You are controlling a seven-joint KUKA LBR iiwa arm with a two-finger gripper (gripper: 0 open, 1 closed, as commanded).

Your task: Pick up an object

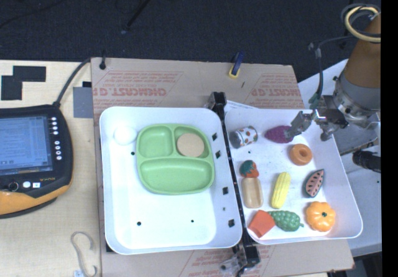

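While it hangs over the upper right part of the right shallow white plastic bin [346, 207], the claw [313, 121] has its grey fingers spread apart with nothing between them. Just to its left lies a dark purple toy vegetable [278, 134], close to one fingertip. Just below sits an orange ring-shaped doughnut toy [301, 154]. Lower still are a watermelon slice [314, 183], a yellow corn cob [281, 189] and an orange pumpkin [320, 216]. Far to the left, in the left white bin [118, 207], rests a green divided plastic tray [174, 167] holding a tan round disc [190, 144].
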